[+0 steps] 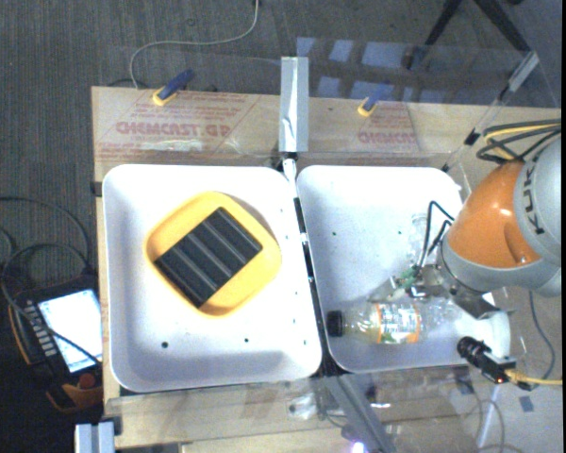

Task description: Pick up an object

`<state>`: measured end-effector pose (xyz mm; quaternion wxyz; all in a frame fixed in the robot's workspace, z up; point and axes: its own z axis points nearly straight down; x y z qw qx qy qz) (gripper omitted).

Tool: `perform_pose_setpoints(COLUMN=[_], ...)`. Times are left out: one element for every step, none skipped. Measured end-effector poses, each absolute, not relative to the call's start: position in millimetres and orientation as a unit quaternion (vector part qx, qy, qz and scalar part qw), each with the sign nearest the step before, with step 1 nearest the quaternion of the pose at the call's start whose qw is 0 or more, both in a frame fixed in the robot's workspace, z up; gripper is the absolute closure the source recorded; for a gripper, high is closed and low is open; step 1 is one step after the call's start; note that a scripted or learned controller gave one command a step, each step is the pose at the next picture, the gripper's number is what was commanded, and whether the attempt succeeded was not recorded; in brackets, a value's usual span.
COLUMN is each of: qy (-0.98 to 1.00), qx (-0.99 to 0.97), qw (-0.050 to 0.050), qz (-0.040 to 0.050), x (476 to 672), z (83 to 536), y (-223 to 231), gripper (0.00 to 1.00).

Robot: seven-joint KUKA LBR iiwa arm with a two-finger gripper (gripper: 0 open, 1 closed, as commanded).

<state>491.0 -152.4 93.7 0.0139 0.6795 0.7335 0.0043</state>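
A clear plastic bottle with a black cap and an orange label lies on its side near the front edge of the right bin. A yellow object with a black ribbed top rests in the middle of the left bin. The arm's orange and grey wrist hangs over the right bin's right side. My gripper reaches down just above and right of the bottle, and its fingers are hidden among clear parts and the wrist.
The two white bins sit side by side on a wooden bench, split by a raised divider. Cables run in at the right. A tablet lies on the floor at the left.
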Motion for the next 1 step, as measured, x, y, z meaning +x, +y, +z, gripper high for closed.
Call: perform_pose_setpoints(qy=[0.723], qx=[0.691], qw=[0.000], qz=[0.0001], x=[484.3], z=[109.5], y=[-166.6], gripper=[0.00])
